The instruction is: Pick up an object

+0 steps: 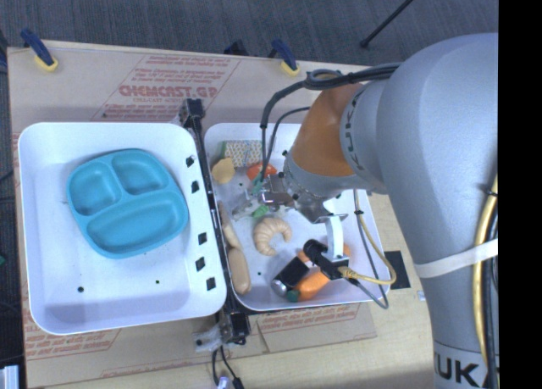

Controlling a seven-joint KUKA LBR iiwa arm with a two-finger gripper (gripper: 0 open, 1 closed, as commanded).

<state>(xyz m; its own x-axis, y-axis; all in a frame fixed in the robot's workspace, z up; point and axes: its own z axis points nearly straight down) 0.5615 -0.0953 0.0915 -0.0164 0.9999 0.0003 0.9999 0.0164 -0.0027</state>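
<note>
My gripper (266,196) hangs low in the right bin (373,253), under the grey arm and its orange band, which cover the bin's far right part. A toy croissant (271,234) lies just below it, close to the gripper's tip. At the bin's far left lie a yellow piece (223,170), a speckled block (242,152) and a small red-orange piece (259,171). Near the front lie a carrot (312,286) and a black object (290,272). Nothing shows held in the gripper.
Two tan bread-like pieces (238,267) lie along the right bin's left wall. The left bin (51,294) holds a blue divided plate (127,202). A black clip rail (203,209) runs between the bins. Cables loop from the wrist over the right bin.
</note>
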